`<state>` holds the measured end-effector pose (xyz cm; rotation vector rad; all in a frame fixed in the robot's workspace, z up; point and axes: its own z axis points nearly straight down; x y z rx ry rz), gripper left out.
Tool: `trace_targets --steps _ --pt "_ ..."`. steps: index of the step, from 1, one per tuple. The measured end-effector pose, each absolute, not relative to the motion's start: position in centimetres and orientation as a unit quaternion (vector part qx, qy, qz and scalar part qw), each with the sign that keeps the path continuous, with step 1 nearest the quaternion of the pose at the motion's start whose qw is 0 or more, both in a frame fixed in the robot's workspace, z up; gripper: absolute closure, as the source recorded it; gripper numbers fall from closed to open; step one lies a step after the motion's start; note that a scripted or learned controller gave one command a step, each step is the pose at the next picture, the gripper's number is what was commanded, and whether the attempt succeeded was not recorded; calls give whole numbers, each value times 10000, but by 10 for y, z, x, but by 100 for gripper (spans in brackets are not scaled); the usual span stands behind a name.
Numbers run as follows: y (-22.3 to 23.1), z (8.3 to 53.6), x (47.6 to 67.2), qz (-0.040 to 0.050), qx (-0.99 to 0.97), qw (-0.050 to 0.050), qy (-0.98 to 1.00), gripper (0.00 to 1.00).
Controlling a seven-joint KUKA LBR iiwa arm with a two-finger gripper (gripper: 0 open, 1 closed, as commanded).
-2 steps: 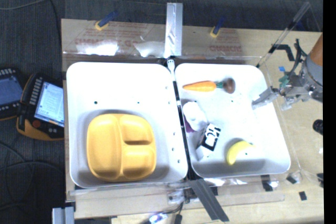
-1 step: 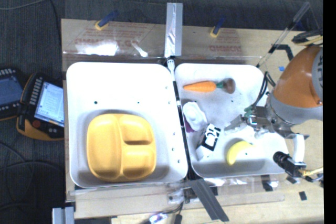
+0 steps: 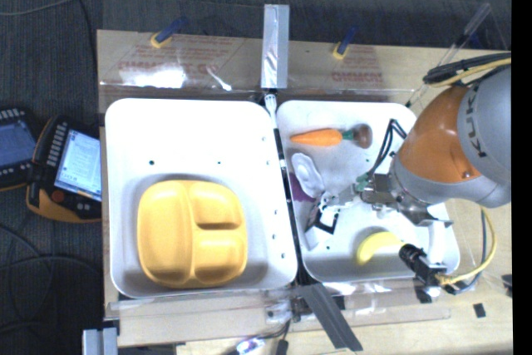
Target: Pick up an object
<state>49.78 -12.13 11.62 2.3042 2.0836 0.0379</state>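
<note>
The gripper (image 3: 326, 216) sits low at centre-right, in the right bin (image 3: 349, 266), near its left wall; I cannot tell its grip. A carrot (image 3: 317, 137) lies toward the upper rim, a banana (image 3: 374, 246) near the lower edge.

A KUKA arm (image 3: 474, 145) in grey with a rounded orange band, part of the maker's name in dark letters on its shell, black cables looped at its metal wrist and a yellow cable (image 3: 475, 258) trailing beneath.
</note>
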Motion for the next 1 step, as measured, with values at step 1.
trace_targets --steps 1 --pt "-100 113 551 100 7169 151 6970 0"
